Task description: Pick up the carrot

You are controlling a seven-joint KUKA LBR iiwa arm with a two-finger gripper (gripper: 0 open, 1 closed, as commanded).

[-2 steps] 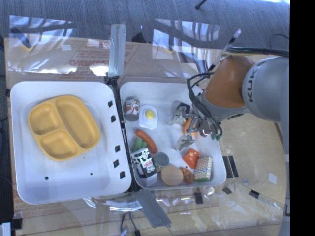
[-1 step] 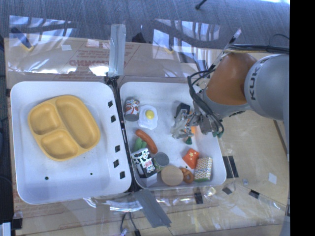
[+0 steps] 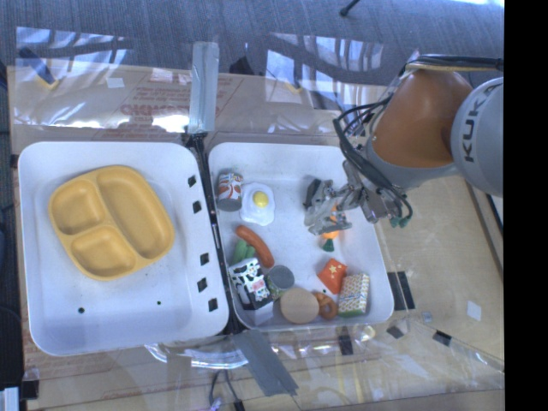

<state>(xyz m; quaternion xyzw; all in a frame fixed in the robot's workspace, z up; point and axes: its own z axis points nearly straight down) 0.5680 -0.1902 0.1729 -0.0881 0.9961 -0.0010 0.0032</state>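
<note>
Hovering gripper (image 3: 326, 215) low in right bin (image 3: 295, 154), right above small carrot (image 3: 328, 244). Orange bit shows between fingers; can't tell if jaws grip it.

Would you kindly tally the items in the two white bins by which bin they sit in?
Left bin: 1, the yellow divided plate.
Right bin: 10, namely can, fried egg, sausage, green vegetable, milk carton, grey disc, tan ball, pretzel, orange-red piece, sprinkled block.
Total: 11
</note>
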